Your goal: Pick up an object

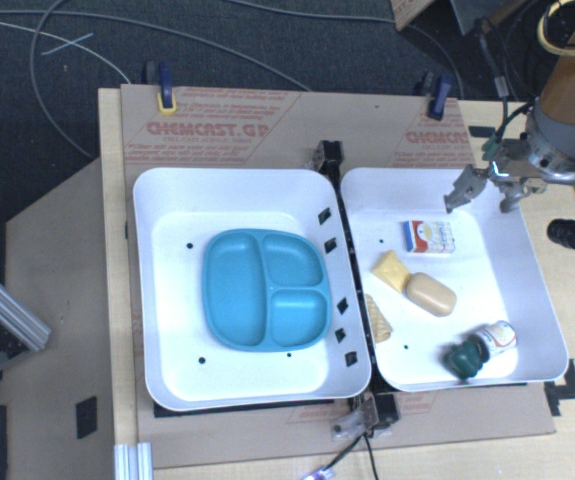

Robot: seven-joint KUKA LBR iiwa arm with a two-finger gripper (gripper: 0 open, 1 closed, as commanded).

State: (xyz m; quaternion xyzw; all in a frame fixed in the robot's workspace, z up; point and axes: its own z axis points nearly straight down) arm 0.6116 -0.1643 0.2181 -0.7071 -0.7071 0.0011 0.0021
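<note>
In the right bin, nearest, lies a green-capped bottle; beyond it a tan soap bar, a yellow block and a small carton. The left bin holds a blue tray. Farthest, the gripper hovers above the right bin's far edge, 2 fingers spread, pinching nothing.

In the right bin lie a small red-and-white carton, a yellow wedge, a tan oval block and a tipped green-capped bottle.
</note>
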